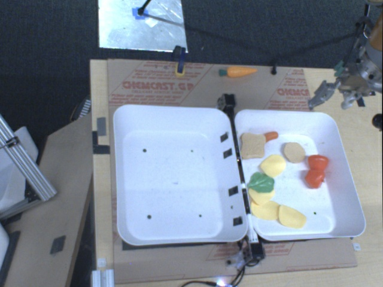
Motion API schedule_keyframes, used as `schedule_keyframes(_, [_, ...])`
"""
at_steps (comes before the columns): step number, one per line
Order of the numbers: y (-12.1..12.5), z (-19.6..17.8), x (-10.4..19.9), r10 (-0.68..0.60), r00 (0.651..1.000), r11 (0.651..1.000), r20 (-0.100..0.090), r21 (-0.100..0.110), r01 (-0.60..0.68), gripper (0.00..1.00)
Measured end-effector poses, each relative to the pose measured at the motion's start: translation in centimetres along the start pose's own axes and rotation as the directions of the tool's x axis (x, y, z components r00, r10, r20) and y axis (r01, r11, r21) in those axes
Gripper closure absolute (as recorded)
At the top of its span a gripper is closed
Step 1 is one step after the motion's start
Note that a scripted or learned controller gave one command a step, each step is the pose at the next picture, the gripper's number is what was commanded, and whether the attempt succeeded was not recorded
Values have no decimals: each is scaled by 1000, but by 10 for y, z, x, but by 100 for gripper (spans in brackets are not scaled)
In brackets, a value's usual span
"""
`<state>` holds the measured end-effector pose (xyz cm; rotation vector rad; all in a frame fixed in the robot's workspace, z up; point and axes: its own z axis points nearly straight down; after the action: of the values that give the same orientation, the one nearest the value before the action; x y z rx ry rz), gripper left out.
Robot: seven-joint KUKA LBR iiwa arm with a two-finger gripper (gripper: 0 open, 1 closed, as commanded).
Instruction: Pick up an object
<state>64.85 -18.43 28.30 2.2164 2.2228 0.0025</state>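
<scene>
The cardboard sheet [197, 82] under the two bins carries red printing that reads "CHEMCAST GP", once beyond the left bin and again, partly cut off, beyond the right one.

The arm enters at the far right, above the bench and beyond the right bin [344, 160]. Its gripper [335, 95] hangs over the cardboard just past that bin's far right corner, with the two fingers spread apart and nothing between them.

All the toy food lies in the right bin. Near its far left sits a tan bread slice [252, 145], with a small orange sausage-like piece [270, 136] touching its far right corner. To the right is a round beige biscuit-like piece [294, 152], and further right two red pieces [316, 170] lie together. In the middle is a yellow piece [273, 165], with a green leafy piece [261, 182] just nearer, and two more yellow pieces [278, 213] at the near side.

The left bin [173, 178] lies beside it. A toy carrot [238, 72] rests on the cardboard at the far edge, and a foil-like square sheet [142, 17] lies beyond on the dark floor.
</scene>
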Motion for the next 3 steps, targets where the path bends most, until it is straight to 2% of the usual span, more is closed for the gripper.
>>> schedule_keyframes(1, [14, -127, 70, -10, 1000, 1000, 0, -16, 10, 0])
schedule_keyframes(2, [-10, -247, 126, -8, 1000, 1000, -1, -15, 8, 0])
schedule_keyframes(3, [-9, -250, 122, -6, 1000, 1000, 1, -6, 6, 100])
